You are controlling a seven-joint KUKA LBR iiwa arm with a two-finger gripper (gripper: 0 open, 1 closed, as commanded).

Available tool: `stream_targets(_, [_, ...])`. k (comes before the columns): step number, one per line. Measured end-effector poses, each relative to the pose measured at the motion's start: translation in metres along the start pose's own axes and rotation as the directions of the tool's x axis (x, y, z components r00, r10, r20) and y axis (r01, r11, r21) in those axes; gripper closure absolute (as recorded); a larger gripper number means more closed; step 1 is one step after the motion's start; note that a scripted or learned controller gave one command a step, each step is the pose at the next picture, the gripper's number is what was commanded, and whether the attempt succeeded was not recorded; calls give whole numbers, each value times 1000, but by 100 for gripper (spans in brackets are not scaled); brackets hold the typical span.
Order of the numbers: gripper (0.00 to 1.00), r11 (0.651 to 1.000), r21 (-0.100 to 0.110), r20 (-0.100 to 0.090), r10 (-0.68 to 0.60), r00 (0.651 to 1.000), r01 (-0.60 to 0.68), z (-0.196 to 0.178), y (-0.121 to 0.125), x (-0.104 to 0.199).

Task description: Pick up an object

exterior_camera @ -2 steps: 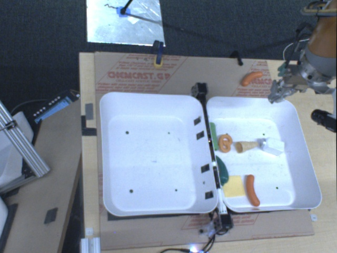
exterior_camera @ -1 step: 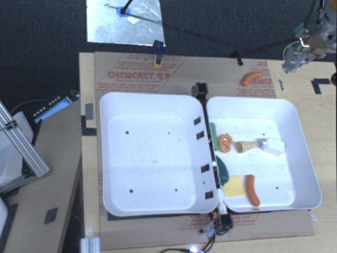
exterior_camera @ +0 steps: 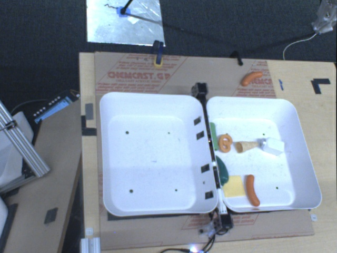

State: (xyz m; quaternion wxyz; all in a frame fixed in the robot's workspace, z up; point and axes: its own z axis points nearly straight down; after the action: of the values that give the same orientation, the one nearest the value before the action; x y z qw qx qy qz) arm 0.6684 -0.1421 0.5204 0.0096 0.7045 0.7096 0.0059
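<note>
Now, hand: a pale grey metal part at the upper right corner [exterior_camera: 324,15], with a white cable trailing from it, is probably the hand; I cannot tell whether it is open or closed, and nothing shows in its hold.
Hand's reach: it sits high over dark floor, well apart from both bins and touching none of the objects.
Nearest loose thing: an orange toy sausage on the cardboard-covered worktop [exterior_camera: 251,78], outside the bins, just beyond the far rim of the right shallow white bin [exterior_camera: 303,141].
Right bin, middle: an orange pretzel-shaped ring [exterior_camera: 225,143], a tan cone [exterior_camera: 245,146] just beside it, and a white-grey block [exterior_camera: 271,147] at the cone's wide end.
Right bin, near side: a flat yellow square [exterior_camera: 234,186], an orange-red sausage [exterior_camera: 253,190] just beside it, and a dark green piece [exterior_camera: 221,171] against the dividing wall.
Left shallow white bin [exterior_camera: 152,101]: bare white floor with a few small dark dots.
Progress: by my judgement the pick is not yet begun; every object lies at rest.
Left to do: choose one object, bring the hand down over it, close on it and lift.
</note>
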Motion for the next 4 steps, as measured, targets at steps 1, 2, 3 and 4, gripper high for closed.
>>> stream_targets(1, [100, 1000, 17, -5, 0, 1000, 0, -6, -26, 27])
stream_targets(2, [100, 1000, 19, -6, 0, 1000, 0, -11, -66, 49])
stream_targets(3, [100, 1000, 18, 0, 14, 1000, -14, -15, -32, -71])
stream_targets(4, [100, 1000, 20, -6, 11, 1000, -11, -17, -162, -64])
